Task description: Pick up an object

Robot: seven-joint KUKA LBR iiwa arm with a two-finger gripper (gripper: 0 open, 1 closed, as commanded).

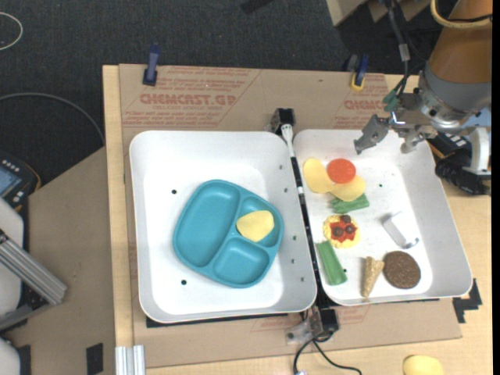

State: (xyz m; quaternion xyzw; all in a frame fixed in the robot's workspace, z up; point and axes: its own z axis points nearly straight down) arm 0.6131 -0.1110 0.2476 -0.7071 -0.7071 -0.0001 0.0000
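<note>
- The task names no particular object, and nothing is lifted yet: every toy food piece lies flat in a bin, so the whole pick is still to do.
- The likeliest target, judged by nearness to the arm, is the red round piece (341,169) in the right bin (437,217). It is a flat red disc resting on a pale yellow piece (316,176) near the bin's far left part.
- Just below it lies a small green leaf-shaped piece (349,203), then a yellow disc with red and dark toppings (341,230).
- Toward the near edge sit a green stick (330,262), a tan cone (370,275) and a brown round cookie (401,269); a small grey block (394,229) lies apart from them.
- The gripper (393,133) hovers over the far end of the right bin, fingers spread apart with nothing between them, near the red piece but not touching it.
- What is left, as I judge it: shift toward the chosen piece, descend, close, lift.
- The left bin (148,209) holds a teal divided tray (211,233), with a yellow lump (255,224) in one of its compartments.
</note>
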